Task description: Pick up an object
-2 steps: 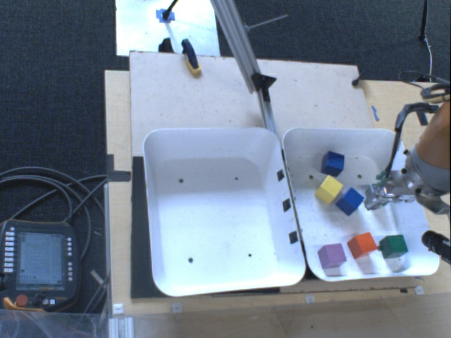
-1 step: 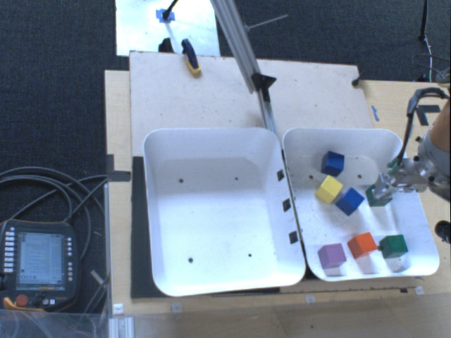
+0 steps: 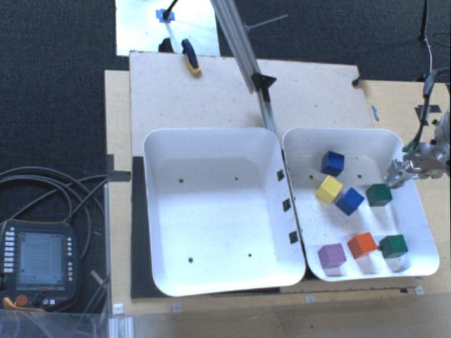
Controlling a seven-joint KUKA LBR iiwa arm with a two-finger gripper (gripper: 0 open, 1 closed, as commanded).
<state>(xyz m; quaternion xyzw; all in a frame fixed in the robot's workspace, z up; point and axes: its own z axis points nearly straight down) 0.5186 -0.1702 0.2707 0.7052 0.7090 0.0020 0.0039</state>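
**Q:** Log the scene, biggest items first.

**A:** Desk (image 3: 211, 94): pale board under everything. On it, two shallow white bins side by side. Left bin (image 3: 158, 189): nothing but small dark dots on its floor. Right bin (image 3: 416, 255): holds all the blocks. Off the desk at lower left, a teach pendant (image 3: 39, 263) with its cables looping above it. A slanted aluminium pole (image 3: 236, 37) crosses from the top down to the gap between the bins.

**Q:** Your claw?

**A:** My claw (image 3: 396, 176) comes in from the right edge of the view, over the right bin's right side, just above and beside the upper dark green cube (image 3: 379, 194). From this angle I cannot tell whether it is wide or narrow; nothing is visibly between the tips.

**Q:** The blocks, then.

**A:** Seven cubes of similar size, all in the right bin. Upper middle: blue cube (image 3: 332, 163). Below it, yellow cube (image 3: 328, 189) touching a second blue cube (image 3: 349, 201) on its right. The upper dark green cube lies just right of that pair. Front row, left to right: purple cube (image 3: 332, 255), orange cube (image 3: 363, 245), second green cube (image 3: 393, 246). All sit on the bin floor.

**Q:** Smallest item?

**A:** A blue-and-yellow clamp (image 3: 190, 56) at the board's back edge.
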